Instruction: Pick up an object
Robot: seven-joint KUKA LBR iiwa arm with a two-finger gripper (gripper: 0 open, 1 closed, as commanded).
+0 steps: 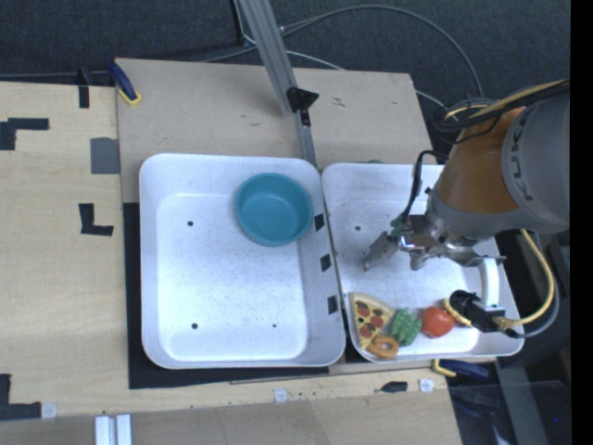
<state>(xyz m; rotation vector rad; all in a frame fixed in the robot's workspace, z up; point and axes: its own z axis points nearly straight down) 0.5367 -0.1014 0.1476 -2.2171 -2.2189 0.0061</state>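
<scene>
Two white bins side by side, with the gripper (397,251) hanging spread over the right bin (357,202) and nothing between its fingers.

The grey arm (519,170) reaches in from the right of the frame, its orange band just above the wrist. The fingers stand apart, one pointing down-left toward the bin's middle, the other shorter and to its right. Below the gripper, along the bin's lower edge, lie three toy foods in a row: a pizza slice (372,324) at lower left of the gripper, a green vegetable (404,325) touching it, and a red tomato (437,321) just to the right. All three lie apart from the fingers. In the left bin (185,276), a blue bowl (273,209) sits near the upper right corner.
</scene>
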